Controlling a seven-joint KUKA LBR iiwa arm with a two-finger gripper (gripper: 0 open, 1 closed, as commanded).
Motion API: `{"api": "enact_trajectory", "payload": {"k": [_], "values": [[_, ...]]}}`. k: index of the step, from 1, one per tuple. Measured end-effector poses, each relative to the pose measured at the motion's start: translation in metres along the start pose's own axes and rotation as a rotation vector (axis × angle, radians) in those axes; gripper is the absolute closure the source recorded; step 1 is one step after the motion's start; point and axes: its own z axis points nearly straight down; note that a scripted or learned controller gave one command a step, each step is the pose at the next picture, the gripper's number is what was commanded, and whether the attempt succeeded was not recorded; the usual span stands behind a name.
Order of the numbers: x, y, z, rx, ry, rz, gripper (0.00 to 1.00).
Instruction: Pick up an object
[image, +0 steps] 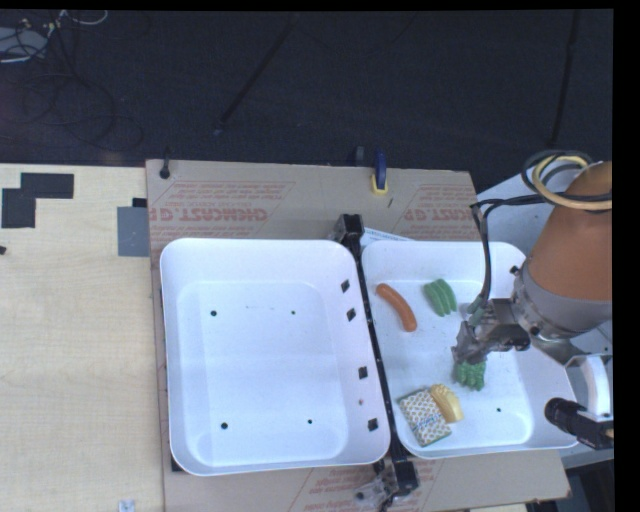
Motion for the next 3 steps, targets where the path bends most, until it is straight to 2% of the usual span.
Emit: {"api": "enact_trajectory", "payload": {"k": [1, 2, 3], "values": [[-0.001, 0.000, -0.009, 0.002, 0.001, -0.001, 1.00], [0.047, 0.000, -0.020, -0.007, -0.001, -0.006, 1.00], [0.060, -0.001, 0.004, -0.002, -0.001, -0.002, 1.00]]}}
